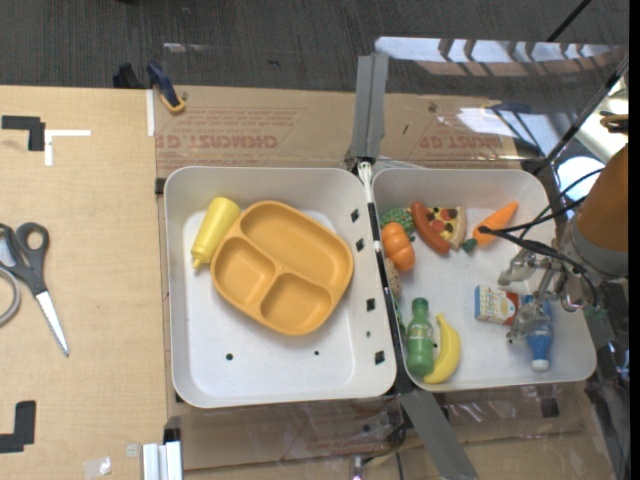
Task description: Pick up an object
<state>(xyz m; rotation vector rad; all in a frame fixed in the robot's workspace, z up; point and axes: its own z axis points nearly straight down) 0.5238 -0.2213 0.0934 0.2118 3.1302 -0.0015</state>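
The gripper hangs low at the frame's right, above the blue bottle and beside the small carton; its grip state I cannot tell. The approach step seems in hand, and the next move likely calls for a straight descent onto one target.

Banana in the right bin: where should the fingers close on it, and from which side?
Judging by its pose, grip the banana across its curved middle, coming straight down from above. It lies flat, its left side beside the green bottle, so set the fingers along its length's narrow width, perhaps nearer the lower end where the bottle crowds less.
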